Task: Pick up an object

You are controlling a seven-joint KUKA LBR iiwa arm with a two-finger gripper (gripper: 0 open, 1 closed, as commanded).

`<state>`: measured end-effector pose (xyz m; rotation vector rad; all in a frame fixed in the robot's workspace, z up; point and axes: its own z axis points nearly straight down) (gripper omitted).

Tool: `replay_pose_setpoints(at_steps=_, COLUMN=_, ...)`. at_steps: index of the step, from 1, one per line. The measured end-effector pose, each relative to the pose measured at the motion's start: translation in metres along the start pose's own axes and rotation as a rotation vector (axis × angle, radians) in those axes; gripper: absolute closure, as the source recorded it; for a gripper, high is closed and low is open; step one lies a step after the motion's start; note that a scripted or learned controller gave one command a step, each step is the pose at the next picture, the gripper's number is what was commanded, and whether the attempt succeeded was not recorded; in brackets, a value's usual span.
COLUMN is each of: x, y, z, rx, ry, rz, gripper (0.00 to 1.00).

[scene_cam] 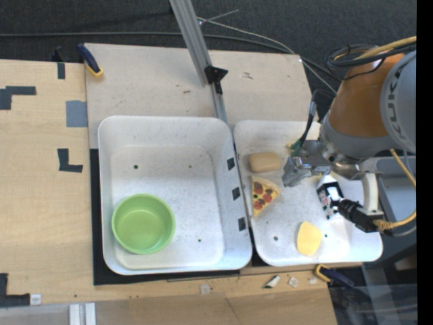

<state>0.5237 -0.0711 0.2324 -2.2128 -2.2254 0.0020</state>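
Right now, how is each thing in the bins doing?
Bowl: upright, in the left bin's near corner.
Pizza: flat, in the right bin by the divider.
Bread: lying just behind the pizza.
Yellow piece: lying near the right bin's front edge.
Gripper: low over the right bin, beside the bread.

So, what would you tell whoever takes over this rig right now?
Gripper: low over the right bin, near the bread roll and pizza slice; nothing visibly between its fingers.
Yellow piece: near the right bin's front edge.
Green bowl: front-left corner of the left bin.
Done: nothing lifted yet.
Left: grasp and raise one object.
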Motion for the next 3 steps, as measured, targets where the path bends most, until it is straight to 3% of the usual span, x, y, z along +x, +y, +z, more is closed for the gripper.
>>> replay_pose_setpoints(at_steps=3, x=0.163, y=-0.014, z=0.000, rx=0.003, ry=0.001, rz=-0.002, gripper=1.00)
